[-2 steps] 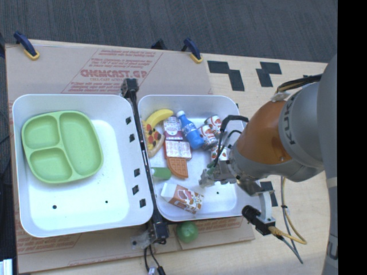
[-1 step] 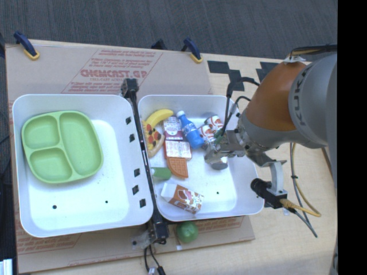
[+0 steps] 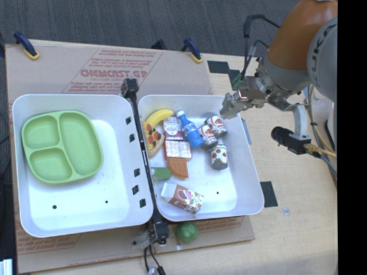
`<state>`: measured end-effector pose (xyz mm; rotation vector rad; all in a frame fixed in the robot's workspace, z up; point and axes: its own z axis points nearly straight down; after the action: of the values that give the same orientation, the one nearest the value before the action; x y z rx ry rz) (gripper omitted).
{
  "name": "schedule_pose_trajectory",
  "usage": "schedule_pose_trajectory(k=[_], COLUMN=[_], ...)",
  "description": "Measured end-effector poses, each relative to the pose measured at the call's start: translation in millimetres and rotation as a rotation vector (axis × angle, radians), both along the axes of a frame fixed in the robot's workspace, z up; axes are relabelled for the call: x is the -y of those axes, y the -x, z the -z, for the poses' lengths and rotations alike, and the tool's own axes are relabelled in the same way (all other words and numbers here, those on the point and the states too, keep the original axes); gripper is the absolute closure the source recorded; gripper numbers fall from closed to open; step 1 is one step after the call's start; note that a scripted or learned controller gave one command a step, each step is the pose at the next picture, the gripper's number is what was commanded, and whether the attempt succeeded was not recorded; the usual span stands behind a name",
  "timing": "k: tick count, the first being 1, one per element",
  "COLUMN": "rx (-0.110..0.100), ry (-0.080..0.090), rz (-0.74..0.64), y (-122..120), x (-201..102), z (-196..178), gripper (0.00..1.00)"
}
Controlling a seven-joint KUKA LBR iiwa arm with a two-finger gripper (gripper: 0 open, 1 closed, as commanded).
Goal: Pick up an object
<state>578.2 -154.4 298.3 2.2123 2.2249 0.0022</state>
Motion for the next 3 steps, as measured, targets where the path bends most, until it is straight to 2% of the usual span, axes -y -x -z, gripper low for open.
schedule_pose_trajectory(k=[1,2,3], rx=[-0.002,-0.011,0.006], ry=[-0.001,-0.004,0.002], rz=[-0.001,-0.001,-0.001], y=[0,2,-31], x=[0,-41,-56], z=[1,167,200], gripper=[0.0,0.0,0.0])
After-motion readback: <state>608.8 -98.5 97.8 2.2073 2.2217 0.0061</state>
